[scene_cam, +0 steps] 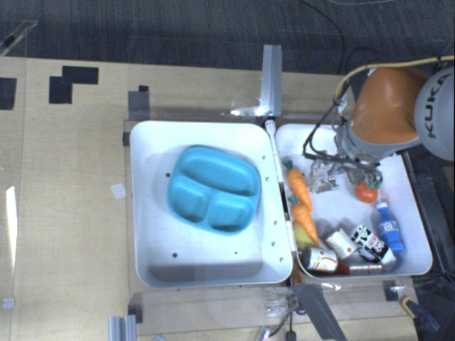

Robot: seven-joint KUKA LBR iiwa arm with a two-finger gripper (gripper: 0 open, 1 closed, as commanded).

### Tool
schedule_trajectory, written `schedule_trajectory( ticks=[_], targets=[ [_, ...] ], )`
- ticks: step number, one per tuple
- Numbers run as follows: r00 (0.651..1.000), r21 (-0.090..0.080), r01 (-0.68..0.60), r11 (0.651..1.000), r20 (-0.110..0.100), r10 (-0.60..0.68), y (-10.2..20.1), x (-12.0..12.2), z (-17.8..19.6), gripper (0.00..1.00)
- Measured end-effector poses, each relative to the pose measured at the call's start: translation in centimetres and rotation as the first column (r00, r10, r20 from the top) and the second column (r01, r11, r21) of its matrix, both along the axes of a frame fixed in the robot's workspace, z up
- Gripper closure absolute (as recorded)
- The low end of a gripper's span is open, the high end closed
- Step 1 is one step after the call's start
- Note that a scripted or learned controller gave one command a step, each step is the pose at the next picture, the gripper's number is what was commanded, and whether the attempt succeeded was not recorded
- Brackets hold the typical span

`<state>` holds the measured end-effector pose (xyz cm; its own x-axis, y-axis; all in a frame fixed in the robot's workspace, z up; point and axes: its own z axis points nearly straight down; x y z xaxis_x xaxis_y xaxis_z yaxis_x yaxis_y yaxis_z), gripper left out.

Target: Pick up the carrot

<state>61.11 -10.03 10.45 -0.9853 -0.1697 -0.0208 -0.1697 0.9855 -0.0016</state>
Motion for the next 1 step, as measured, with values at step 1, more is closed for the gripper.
schedule_trajectory(
  ticks=[1],
  targets=[
    [0.982,0.001,0.188,0.982,-0.010,-0.188,7.84,-3.16,8.28,1.00]
  ],
)
